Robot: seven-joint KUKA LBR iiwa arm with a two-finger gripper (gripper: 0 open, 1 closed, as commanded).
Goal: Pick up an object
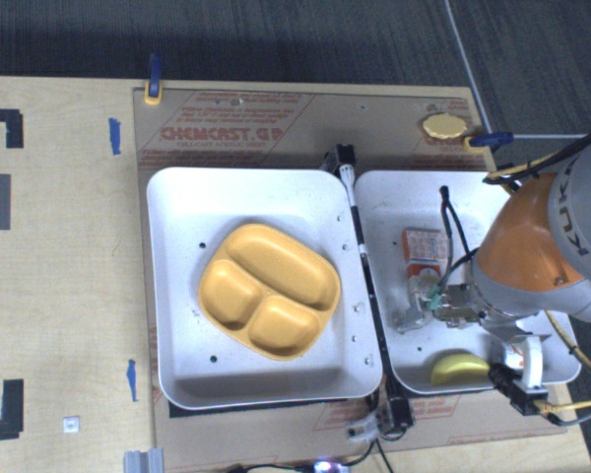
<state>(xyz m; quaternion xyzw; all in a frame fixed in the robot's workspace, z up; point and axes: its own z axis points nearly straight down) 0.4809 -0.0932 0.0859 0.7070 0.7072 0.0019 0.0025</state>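
Camera view: banana (459, 368) lengthwise left-right, near right bin's (394, 210) front wall

Camera post: one fixed camera, mounted above the bench (59, 294), looking down at a slant.
Facing: toward the far edge of the bench, where a strip of dark carpet (276, 18) runs across the top of the view.
Nearness: a middle stand-off; both white bins fit whole, with bare bench wood to spare on the left of the left bin (172, 264).
Centre of view: the left bin sits about mid-frame; the right bin (394, 200) lies just beside it, toward the right edge.
Arm's entry: the arm (532, 249) comes in from the right, over the right bin.
Shared ground: a single view, so nothing overlaps.
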